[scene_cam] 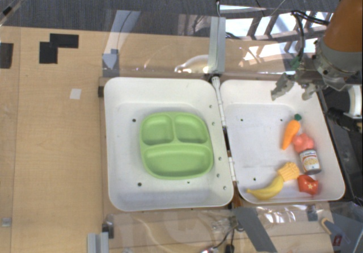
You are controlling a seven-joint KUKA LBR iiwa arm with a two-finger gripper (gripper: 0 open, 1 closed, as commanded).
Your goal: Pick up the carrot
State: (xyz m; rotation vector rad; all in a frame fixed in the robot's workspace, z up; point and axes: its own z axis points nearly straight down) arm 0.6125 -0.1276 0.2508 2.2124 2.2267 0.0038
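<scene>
The carrot (290,132) is orange with a green top and lies near the right side of the right bin (255,127), tilted with its green end up and to the right. My gripper (294,88) hangs above the bin's far right corner, up and slightly right of the carrot. Its two fingers (279,87) are spread wide apart with nothing between them. The carrot lies apart from the gripper, with bare bin floor between them.
Just below the carrot are a pink fruit (303,142), a small jar (309,161), a red tomato (308,184), a corn piece (288,172) and a banana (266,189). The left bin (122,133) holds a green divided plate (176,145).
</scene>
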